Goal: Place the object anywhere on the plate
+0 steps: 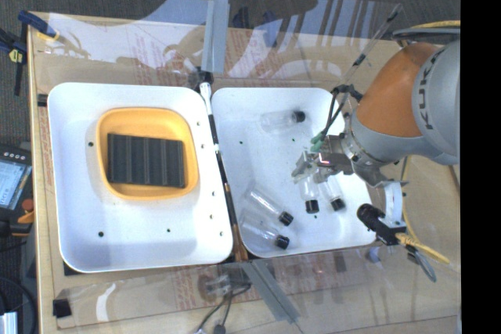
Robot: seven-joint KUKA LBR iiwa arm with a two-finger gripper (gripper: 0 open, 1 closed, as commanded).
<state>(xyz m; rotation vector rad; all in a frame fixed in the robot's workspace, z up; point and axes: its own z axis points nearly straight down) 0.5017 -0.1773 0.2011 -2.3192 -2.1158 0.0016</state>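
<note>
Though low in right bin, gripper over vials

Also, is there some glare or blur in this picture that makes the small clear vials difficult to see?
Camera view: streaky reflections cross the bench top above the bins, as if off a clear sheet; the clear vials nearly vanish against the white right bin, only their black caps stand out; the gripper looks slightly blurred.

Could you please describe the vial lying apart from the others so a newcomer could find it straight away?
Look in the right bin, beside the one holding the yellow plate. Near its far edge lies a clear vial with a black cap, alone, while the other vials cluster near the front.
</note>
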